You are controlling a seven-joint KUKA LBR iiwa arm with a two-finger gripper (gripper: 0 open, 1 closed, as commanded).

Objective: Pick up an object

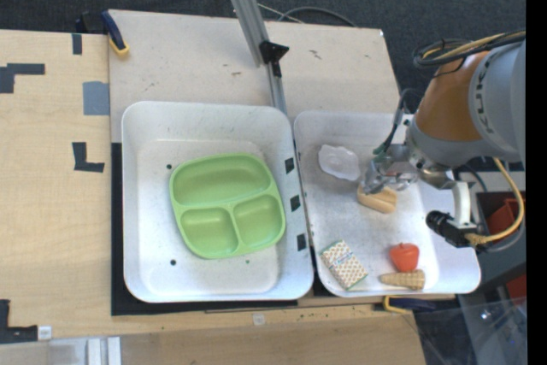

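Green plastic catches the eye first: a three-compartment plate [227, 204] lies in the left white bin [137, 184], with nothing in its sections. The right white bin [320, 132] holds the small things. A tan, bread-like piece [380, 201] sits near the middle of that bin, and the gripper [382, 180] is lowered right over it, its tip at the piece's upper edge; whether the fingers are released or clenched cannot be told from this slanted view, nor whether they touch the piece. Just to the left lies a pale, translucent crumpled object [338, 161], close to the gripper but apart from the tan piece. Toward the bin's near edge sit a small patterned packet [344, 263], a red tomato-like object [405, 256] and, just beside and below it, a tan cone-shaped object [403, 279]. The grey arm [466, 111] with its orange band reaches in from the right. The bins rest on a pale bench [197, 55].
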